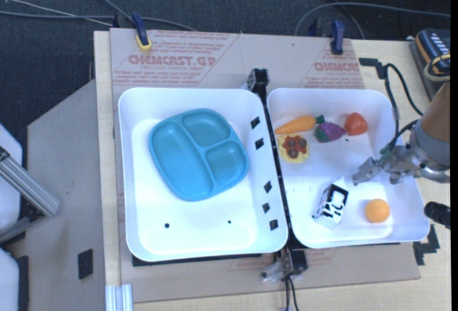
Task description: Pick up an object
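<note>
Dark carpet surrounds my bench with its two white bins; in the right bin (pixel 372 99) my claw (pixel 360 175) hangs spread apart, gripping nothing. Nothing is lifted yet, I judge: orange ball (pixel 377 211) at its five o'clock, black-and-white block (pixel 330 204) at seven, tomato (pixel 356 124) at twelve.

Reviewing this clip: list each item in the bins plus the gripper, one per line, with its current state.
Blue divided plate: flat in left bin, nothing on it.
Carrot: lying in right bin.
Purple toy: resting beside carrot.
Red toy: resting, untouched.
Pizza slice toy: lying flat.
Black-and-white block: lying tilted.
Orange ball: resting, free.
Gripper: over right bin, holding nothing.
</note>
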